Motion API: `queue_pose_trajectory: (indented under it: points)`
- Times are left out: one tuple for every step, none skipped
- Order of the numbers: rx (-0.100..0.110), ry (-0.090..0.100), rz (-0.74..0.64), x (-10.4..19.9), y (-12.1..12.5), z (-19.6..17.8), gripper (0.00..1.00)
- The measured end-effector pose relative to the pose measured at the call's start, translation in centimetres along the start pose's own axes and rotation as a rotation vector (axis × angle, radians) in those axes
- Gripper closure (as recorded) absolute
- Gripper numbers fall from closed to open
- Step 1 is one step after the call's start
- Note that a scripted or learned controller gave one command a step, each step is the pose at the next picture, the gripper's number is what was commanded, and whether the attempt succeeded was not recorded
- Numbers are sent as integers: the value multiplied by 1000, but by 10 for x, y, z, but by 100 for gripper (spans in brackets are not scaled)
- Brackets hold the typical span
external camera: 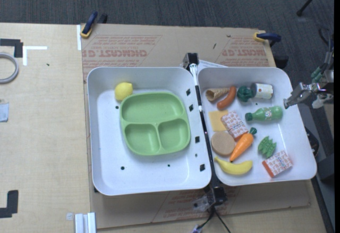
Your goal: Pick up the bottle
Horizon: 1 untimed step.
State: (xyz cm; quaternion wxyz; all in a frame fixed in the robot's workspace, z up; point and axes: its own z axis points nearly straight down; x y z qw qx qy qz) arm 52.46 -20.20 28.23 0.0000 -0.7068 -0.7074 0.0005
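Nearest to you, at the front of the right bin [303, 173], lie a banana [234, 166] and a small red-and-white packet [277, 163]. Your hand [305, 93] hangs just outside this bin's right wall, holding nothing; whether it is open or closed you cannot tell. Your green bottle [264, 114] lies on its side near that wall, with free floor between bottle and wall. A carrot [242, 144] lies just in front of it.

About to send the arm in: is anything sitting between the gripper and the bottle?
Nothing visible does. The gripper sits at the right bin's right rim, and the green bottle lies just left of it, bare bin floor between.
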Motion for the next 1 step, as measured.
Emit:
queue_pose_trajectory:
  points:
    - [-1, -1, -2, 0, 1, -9, 100]
